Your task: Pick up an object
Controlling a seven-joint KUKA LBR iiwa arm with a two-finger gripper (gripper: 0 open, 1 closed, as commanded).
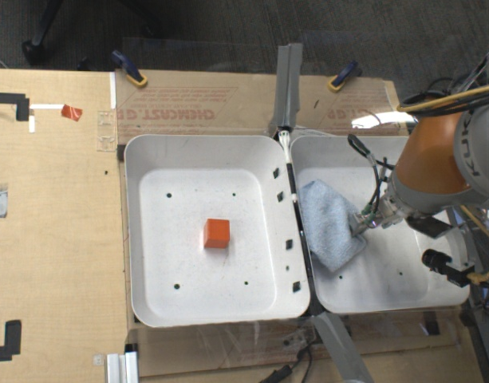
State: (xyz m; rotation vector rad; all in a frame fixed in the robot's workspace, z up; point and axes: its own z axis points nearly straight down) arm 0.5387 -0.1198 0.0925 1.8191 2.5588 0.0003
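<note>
Arm: grey, orange band above wrist, reaching in from the right, angled downward. Pincer (364, 223): low, tip pointing left.

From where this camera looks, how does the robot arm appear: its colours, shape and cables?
The arm is rounded and grey, with a broad orange band above the wrist. Thin dark cables loop along the wrist down to a small dark metal gripper.

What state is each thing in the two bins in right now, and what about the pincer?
Orange block: resting flat in the left bin, alone, untouched.
Grey cloth: crumpled in the right bin, lying against the wall between the bins.
Pincer: down at the cloth's right edge; whether it grips the cloth cannot be told.
</note>
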